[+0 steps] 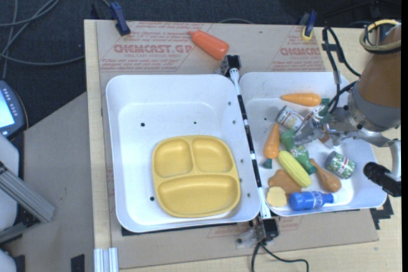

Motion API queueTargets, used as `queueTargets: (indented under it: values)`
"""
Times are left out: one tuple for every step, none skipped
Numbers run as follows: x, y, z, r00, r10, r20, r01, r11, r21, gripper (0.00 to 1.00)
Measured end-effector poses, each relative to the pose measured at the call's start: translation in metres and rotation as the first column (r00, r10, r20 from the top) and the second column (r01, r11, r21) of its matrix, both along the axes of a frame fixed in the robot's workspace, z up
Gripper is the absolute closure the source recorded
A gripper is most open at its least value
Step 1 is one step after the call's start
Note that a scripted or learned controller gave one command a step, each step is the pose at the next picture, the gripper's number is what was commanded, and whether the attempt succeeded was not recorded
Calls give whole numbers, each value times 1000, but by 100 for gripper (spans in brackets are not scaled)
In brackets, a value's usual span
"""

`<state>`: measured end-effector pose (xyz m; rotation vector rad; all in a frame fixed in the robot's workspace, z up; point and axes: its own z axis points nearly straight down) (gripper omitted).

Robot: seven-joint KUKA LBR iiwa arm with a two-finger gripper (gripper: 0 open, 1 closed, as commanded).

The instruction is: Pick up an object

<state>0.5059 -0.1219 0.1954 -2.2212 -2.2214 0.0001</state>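
Nearest, in the right bin (363, 200), a blue bottle (310, 200) lies beside a toy corn cob (294, 167); both look light, rigid and rounded, best gripped across the middle. Farther in, the claw (317, 126) hangs low over a small can (289, 118); I cannot tell its state. An orange carrot (301, 99) lies beyond

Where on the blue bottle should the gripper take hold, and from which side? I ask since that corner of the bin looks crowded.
Probably across the blue bottle's middle, from straight above. It lies flat near the right bin's front rim, long axis left-right, so fingers would close front-to-back. The corn cob lies close behind.
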Motion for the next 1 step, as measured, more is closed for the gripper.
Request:
queueTargets:
  values:
    - [-29, 18, -116, 1000, -2, -6, 2, 1000, 3, 0]
